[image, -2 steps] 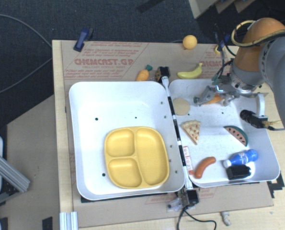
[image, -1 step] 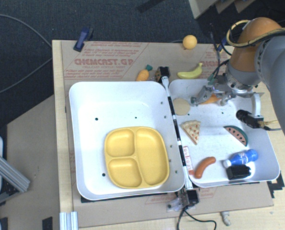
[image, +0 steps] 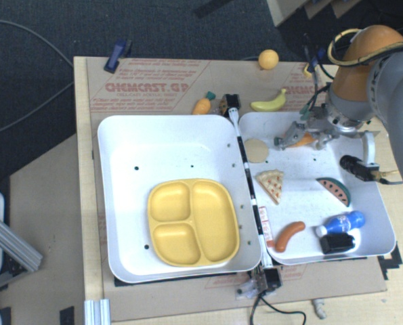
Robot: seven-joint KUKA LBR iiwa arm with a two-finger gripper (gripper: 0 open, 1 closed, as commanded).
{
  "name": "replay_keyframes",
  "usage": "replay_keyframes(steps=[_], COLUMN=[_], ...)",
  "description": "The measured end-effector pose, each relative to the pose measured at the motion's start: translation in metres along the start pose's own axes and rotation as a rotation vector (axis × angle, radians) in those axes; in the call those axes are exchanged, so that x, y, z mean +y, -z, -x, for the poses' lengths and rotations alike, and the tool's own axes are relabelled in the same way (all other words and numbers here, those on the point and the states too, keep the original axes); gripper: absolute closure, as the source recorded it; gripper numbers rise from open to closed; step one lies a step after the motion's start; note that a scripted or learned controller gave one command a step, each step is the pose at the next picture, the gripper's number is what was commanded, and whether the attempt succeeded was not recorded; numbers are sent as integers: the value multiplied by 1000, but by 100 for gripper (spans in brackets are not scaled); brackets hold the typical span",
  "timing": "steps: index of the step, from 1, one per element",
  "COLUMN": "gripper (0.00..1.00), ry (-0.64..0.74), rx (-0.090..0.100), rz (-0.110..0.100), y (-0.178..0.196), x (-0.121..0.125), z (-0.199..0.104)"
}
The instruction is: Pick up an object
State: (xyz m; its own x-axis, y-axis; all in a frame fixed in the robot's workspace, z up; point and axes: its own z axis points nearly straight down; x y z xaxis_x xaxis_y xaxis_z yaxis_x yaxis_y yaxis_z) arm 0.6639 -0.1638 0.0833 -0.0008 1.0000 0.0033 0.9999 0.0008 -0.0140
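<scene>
I'm hovering my pincer (image: 303, 135), jaw state unclear, over a small orange object (image: 304, 139) at the right bin's (image: 374, 215) far end; it's looking light, rigid, best pinched across its middle.

You get bright, even overhead light; the white bins (image: 120, 181) nearly wash out, shadows stay faint, and detail is soft.

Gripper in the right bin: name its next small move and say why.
Probably a short descent straight down. The gripper sits at the far end of the right bin, over a small orange item, with the pizza slice and watermelon slice lying well clear of it.
</scene>
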Motion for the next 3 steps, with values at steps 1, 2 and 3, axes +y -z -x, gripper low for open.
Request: replay_keyframes(steps=[1,2,3], gripper=[0,0,0], ry=[-1,0,-1], rx=[-5,-1,-5], rz=[0,1,1], y=[1,0,1], x=[0,0,0], z=[-13,8,-3])
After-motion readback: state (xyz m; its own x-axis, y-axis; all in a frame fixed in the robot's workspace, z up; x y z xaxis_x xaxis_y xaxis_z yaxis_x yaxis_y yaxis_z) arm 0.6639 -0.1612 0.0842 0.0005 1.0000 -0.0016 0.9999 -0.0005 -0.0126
